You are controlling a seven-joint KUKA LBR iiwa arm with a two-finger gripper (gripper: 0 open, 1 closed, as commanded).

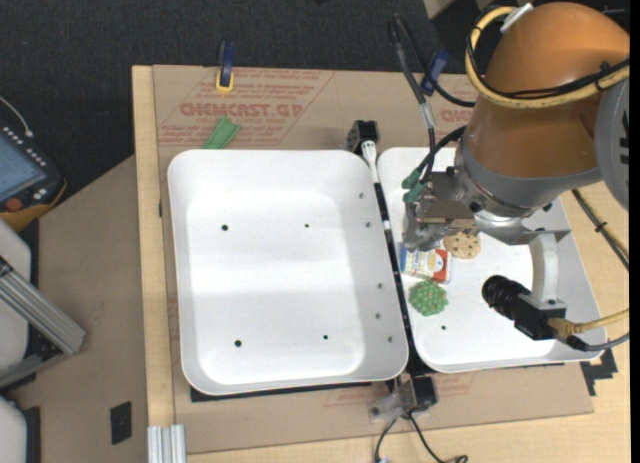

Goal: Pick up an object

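While poised low over the right bin (pixel 480 343), best to settle on one target first: packet (pixel 428 265) directly under the pincer (pixel 424 239), cookie (pixel 463 244) just to its right, green ball (pixel 428 298) just nearer; all three bunched close to the bin's left wall, next to the left bin (pixel 270 271). Judged easiest: the ball, round and a little apart from the rest; otherwise, square up over the packet and come straight down, keeping off the wall and the cookie; close only once centred; lift slowly and check for something truly gripped. Pincer's spread: cannot tell, masked by the wrist above it; no sign of anything held. Arm (pixel 545 61) reaching in from the right, orange band high over the bin's far side, wrist turned down and leftward toward the cluster.
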